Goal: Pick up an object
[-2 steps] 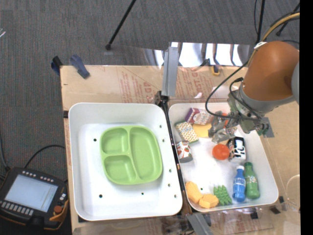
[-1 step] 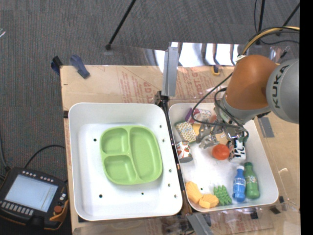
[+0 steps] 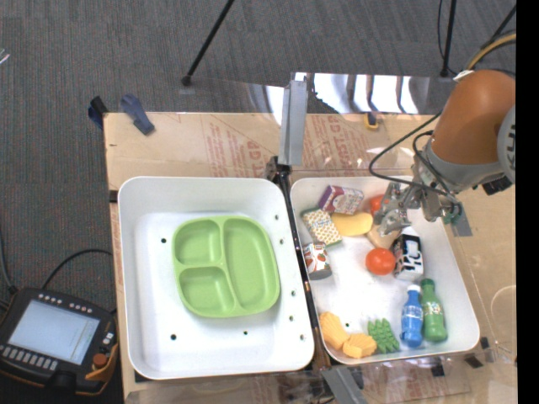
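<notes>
My gripper (image 3: 394, 215) hangs over the upper right part of the right bin (image 3: 466, 297), low among the toy foods. Right beneath it lies a tan item (image 3: 379, 237), partly hidden by the gripper. A yellow piece (image 3: 354, 224) sits just to its left, and a small red ball (image 3: 376, 203) lies beside it at the back. A red tomato (image 3: 381, 261) and a black-and-white carton (image 3: 410, 256) rest just in front of it. I see nothing clearly held.
The right bin also holds a purple carton (image 3: 340, 199), a checkered packet (image 3: 321, 225), a small can (image 3: 317, 259), a blue bottle (image 3: 411, 316), a green bottle (image 3: 433, 310), orange pieces (image 3: 345, 337) and a green toy (image 3: 384, 335). A green divided plate (image 3: 226, 266) lies in the left bin (image 3: 135, 225).
</notes>
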Available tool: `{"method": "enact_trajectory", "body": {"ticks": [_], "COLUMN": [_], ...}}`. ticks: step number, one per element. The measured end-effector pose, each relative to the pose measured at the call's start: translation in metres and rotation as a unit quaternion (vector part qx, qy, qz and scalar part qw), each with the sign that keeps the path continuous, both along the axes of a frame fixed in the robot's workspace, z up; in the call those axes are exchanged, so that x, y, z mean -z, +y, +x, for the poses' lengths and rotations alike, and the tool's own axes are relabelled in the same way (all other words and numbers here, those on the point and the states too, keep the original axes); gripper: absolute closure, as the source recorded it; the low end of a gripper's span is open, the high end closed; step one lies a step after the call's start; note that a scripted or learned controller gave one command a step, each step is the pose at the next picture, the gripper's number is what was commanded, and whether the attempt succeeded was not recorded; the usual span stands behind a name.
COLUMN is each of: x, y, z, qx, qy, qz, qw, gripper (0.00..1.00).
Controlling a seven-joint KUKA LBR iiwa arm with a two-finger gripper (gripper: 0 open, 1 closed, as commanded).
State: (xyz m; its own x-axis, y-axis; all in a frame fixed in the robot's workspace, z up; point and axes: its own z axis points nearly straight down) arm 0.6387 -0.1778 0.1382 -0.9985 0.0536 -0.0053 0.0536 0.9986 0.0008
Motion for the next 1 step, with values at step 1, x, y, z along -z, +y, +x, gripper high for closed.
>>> {"method": "enact_trajectory", "body": {"ticks": [1], "x": [0.0518], "y": [-0.0325], "z": [-0.0631], "qx": [0.229], "qy": [0.004], "qz": [0.0010], "qw": [0.9734], "gripper": [1.00]}}
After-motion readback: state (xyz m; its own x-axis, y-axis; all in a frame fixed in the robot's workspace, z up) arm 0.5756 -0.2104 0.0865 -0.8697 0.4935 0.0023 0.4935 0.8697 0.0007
